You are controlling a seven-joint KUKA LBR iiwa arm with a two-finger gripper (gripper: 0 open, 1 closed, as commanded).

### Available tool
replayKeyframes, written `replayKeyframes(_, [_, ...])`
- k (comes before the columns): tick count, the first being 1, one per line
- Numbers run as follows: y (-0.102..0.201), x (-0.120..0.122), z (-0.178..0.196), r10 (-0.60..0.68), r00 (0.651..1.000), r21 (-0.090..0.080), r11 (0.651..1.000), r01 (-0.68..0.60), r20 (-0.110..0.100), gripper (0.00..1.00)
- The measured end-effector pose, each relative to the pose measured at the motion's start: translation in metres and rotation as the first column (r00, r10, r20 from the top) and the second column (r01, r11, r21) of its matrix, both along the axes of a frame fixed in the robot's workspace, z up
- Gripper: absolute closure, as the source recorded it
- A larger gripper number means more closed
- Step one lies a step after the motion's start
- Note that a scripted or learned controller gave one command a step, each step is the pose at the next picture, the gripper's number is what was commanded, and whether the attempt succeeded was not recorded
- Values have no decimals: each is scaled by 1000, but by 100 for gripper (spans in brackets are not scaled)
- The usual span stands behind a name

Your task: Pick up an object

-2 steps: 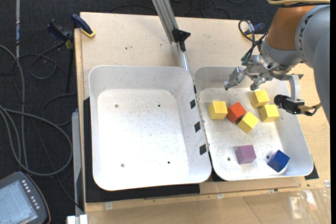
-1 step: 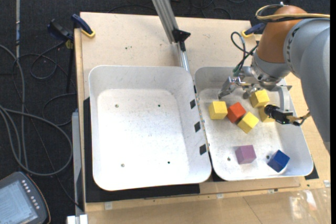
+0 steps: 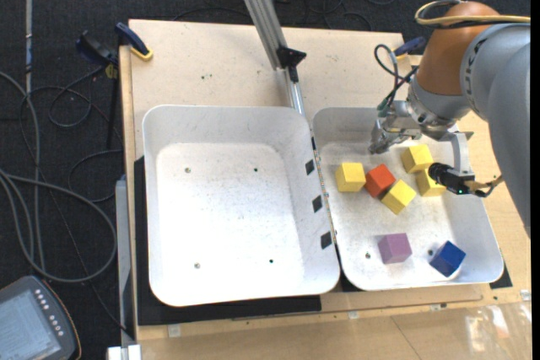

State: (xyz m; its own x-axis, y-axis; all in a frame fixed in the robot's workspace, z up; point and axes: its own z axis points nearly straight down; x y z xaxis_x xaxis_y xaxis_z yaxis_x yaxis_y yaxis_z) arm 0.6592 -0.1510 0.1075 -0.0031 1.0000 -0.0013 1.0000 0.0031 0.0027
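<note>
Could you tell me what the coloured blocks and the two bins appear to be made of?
The purple block and blue block look matte with softened edges, likely foam or painted wood. The right bin and left bin look like thin moulded plastic: smooth white, rounded rims, faintly speckled.

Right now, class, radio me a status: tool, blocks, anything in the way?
Tool low at the right bin's far end, nothing seen held. Six blocks there; orange block wedged between yellow blocks. Purple block and blue block sit apart.

Pale bench (image 3: pixel 211 63), two white bins (image 3: pixel 169 181) side by side
</note>
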Motion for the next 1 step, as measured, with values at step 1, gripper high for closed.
replayKeyframes(1, [3,-8,54,-3,1000,0,1000,3,4,100])
